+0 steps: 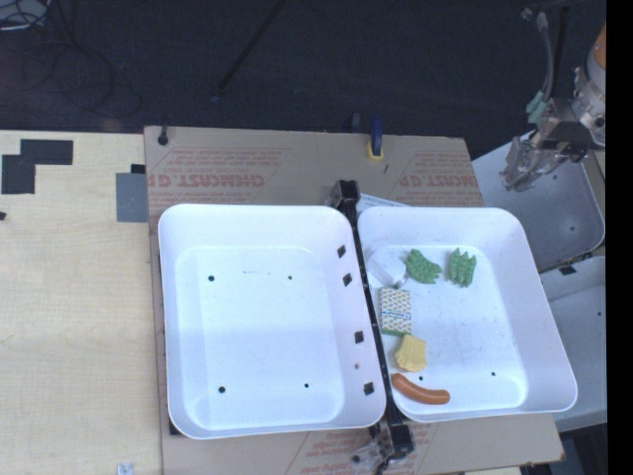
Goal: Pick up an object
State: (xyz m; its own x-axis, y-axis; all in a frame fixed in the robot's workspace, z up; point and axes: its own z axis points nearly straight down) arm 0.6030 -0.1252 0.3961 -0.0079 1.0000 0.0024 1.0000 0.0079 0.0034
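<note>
The right bin [534,295] holds several small objects along its left side. Two green leafy pieces [423,266] [462,267] lie near its back. A white object [384,263] rests beside them, against the left wall. In front of that sits a checkered box [396,309], then a yellow chunk [410,352]. An orange sausage [420,394] lies at the front. My gripper [524,164] hangs outside the bin, above and behind its back right corner, well apart from every object.
The left bin [188,265] stands beside the right one on a brown cardboard sheet [257,171]. A black divider with clips [358,305] runs between the bins. A blue and yellow clamp [375,139] sits at the cardboard's back edge.
</note>
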